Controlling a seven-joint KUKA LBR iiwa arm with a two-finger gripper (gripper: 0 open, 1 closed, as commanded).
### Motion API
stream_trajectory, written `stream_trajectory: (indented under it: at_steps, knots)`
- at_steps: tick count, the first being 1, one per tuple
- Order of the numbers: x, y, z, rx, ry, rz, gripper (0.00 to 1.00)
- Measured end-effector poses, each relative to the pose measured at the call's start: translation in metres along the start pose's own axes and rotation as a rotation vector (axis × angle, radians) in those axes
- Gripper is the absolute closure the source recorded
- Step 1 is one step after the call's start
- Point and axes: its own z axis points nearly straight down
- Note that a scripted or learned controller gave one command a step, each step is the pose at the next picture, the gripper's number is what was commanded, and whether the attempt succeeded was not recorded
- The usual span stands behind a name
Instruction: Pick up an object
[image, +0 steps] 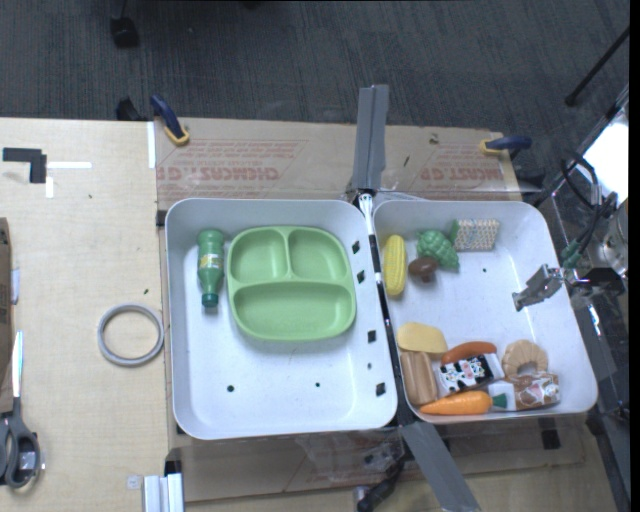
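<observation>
My gripper (537, 287) hangs over the right bin's (500, 290) right side, above bare floor, with the arm coming in from the right edge. The right bin holds a yellow corn cob (394, 265), green broccoli (437, 247), a small brown piece (423, 268) and a waffle square (476, 235) at the back. At the front lie a cheese wedge (422, 338), a red sausage (468, 352), a carrot (457, 403), a cow-print carton (465, 375) and a bread roll (524, 356). The left bin (270, 395) has a green bottle (210, 267) beside a green divided plate (292, 282).
A tape ring (131, 333) and scissors (18, 445) lie on the bench left of the bins. Blue-and-yellow clamps (170, 120) (510, 146) hold the cardboard behind them. A grey divider bar (370, 135) rises between the bins at the back.
</observation>
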Motion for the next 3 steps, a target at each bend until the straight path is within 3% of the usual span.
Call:
stream_trajectory:
  at_steps: [1,2,3]
  knots:
    - [-0.021,0.047,0.159,-0.001,0.001,0.153,0.00]
    - [-0.005,-0.016,0.159,-0.001,0.001,0.180,0.00]
    - [0.013,0.048,0.108,-0.001,0.000,0.214,0.00]
